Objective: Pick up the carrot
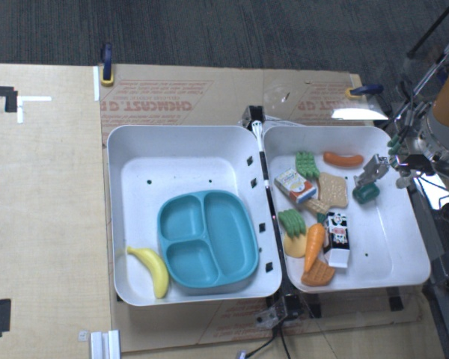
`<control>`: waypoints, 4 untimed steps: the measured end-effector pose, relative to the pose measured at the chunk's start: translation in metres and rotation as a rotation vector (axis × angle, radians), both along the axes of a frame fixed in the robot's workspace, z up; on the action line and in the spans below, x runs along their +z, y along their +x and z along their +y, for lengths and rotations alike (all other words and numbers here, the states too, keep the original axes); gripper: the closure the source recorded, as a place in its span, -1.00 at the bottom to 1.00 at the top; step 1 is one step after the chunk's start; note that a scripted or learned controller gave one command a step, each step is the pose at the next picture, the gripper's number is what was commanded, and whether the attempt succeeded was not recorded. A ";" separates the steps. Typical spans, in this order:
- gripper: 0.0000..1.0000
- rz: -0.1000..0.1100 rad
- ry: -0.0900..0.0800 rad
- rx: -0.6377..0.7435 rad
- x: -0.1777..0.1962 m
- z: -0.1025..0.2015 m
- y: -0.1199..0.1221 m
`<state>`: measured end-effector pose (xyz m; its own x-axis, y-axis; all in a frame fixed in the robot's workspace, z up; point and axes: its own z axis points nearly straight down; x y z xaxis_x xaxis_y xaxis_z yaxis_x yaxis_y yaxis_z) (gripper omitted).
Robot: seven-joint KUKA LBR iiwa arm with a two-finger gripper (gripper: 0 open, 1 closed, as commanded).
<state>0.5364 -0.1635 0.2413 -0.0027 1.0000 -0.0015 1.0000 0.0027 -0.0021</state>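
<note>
Carrot (313, 247) tapered, smooth orange, lying among toy foods, right bin (404, 268).

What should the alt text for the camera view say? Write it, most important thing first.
A carrot lies untouched among toy foods near the front left of the right bin, while the gripper hovers over that bin's back right part beside a dark green item. The left bin holds a teal divided plate and a banana.
</note>
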 end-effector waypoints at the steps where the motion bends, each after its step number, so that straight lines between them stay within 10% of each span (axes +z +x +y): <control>1: -1.00 0.001 0.001 0.036 -0.077 0.043 -0.013; 2: -1.00 -0.007 0.001 0.068 -0.148 0.067 -0.057; 3: 1.00 -0.011 0.000 0.061 -0.139 0.066 -0.055; 4: 1.00 0.000 0.001 -0.110 -0.051 0.126 -0.058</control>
